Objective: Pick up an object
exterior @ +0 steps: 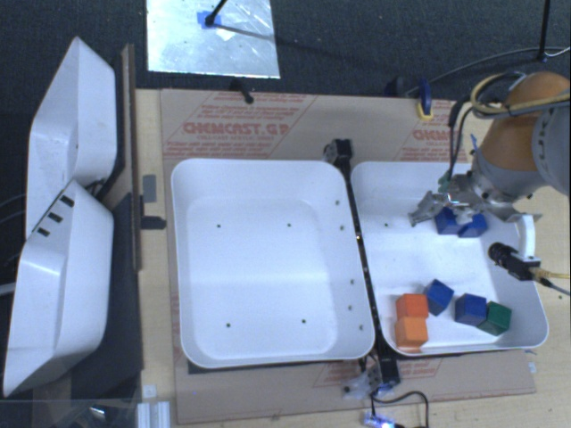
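My gripper hangs low over the back of the right bin, with the orange-banded arm reaching in from the right. Two blue blocks sit right beneath it, partly hidden by the wrist; whether either one is between the fingers is unclear. At the front of the same bin lie two orange blocks, a blue block, another blue block and a green block.
The left bin stands beside the right one, with a raised divider between them. White housings sit off the bench's left side. A shiny metal sheet lies at the back.
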Controlling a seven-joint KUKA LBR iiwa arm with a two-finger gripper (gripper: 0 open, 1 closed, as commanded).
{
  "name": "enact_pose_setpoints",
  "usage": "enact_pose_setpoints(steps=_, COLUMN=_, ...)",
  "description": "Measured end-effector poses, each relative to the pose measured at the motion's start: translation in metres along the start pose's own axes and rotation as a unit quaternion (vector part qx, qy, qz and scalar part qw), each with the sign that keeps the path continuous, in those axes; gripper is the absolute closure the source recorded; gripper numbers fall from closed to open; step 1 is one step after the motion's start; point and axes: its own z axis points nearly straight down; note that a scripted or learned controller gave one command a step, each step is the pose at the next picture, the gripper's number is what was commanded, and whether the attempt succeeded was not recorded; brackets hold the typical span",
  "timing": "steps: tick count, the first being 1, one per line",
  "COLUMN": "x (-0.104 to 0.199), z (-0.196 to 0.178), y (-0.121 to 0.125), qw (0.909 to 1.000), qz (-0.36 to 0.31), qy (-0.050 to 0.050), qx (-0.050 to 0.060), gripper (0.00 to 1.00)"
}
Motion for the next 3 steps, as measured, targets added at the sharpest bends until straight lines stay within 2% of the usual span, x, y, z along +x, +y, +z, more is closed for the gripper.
enact_pose_setpoints(steps=1, x=-0.001, z=-0.01, y=0.0, qw=1.0, qz=0.0, qy=-0.001, qx=0.0, gripper=1.0)
enact_pose_setpoints(steps=3, x=-0.007, z=-0.124, y=0.008, qw=1.0, qz=0.0, qy=0.0, qx=0.001, gripper=1.0)
